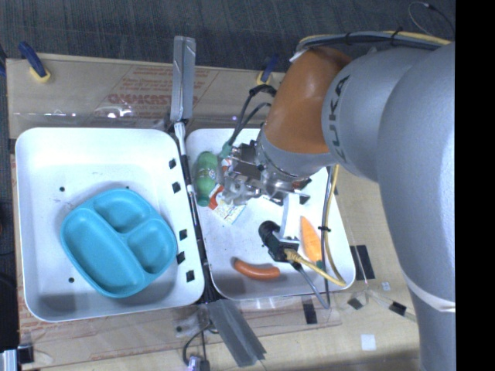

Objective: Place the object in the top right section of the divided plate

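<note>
We see the arm [371,91] reaching over the right bin [232,242], with its hand [238,182] low at about ten o'clock in that bin. We cannot tell whether the hand is apart or together. A green rounded item [206,172] lies just beside it at the hand's nine o'clock, close to the bin's left wall, with a small white-and-red packet [226,207] just below. A brown sausage [257,270] lies at the bin's six o'clock and an orange carrot-shaped piece [310,239] at four o'clock. On the counter [139,91], the left bin [46,161] holds the blue divided plate [93,238], well apart from the green item.
</note>
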Controlling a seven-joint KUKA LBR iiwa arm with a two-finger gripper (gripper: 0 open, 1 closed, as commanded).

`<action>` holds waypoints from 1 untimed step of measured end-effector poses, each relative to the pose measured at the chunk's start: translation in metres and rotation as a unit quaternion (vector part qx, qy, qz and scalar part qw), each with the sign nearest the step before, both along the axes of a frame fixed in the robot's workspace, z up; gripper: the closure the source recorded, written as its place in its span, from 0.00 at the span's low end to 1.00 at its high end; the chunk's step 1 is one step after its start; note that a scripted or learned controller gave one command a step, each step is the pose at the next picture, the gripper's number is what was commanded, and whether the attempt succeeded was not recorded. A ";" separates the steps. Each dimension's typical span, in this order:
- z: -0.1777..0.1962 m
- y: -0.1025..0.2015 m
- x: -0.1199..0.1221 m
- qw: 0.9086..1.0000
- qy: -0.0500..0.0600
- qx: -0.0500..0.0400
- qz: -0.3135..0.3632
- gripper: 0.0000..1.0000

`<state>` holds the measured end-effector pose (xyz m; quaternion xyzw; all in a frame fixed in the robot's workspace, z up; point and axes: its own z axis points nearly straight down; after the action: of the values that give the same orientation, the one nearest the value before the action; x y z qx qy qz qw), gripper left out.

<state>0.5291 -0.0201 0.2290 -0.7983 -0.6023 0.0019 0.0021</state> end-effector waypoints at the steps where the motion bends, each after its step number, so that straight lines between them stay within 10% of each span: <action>1: 0.009 0.045 -0.041 1.000 0.000 0.000 -0.003 1.00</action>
<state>0.4882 0.0247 0.2384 -0.8004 -0.5995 0.0019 0.0015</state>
